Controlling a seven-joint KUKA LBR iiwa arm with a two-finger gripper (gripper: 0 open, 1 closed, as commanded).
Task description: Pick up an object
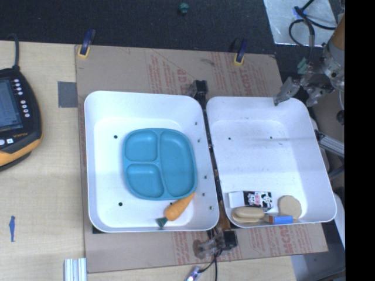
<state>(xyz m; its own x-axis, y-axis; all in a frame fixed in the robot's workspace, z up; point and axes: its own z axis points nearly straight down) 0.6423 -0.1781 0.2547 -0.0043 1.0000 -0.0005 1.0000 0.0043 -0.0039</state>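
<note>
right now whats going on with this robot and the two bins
The arm's end effector hovers over the far right corner of the right bin, with nothing between its fingers. A blue divided plate and a toy carrot lie in the left bin. A few small items, among them a round tan piece, sit along the right bin's near edge. Nothing has been picked up yet.

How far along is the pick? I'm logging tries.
Nothing looks done: the carrot lies beside the blue plate in the left bin, and the small items sit in the right bin. The gripper hangs at its far corner, carrying nothing. The whole pick remains.
</note>
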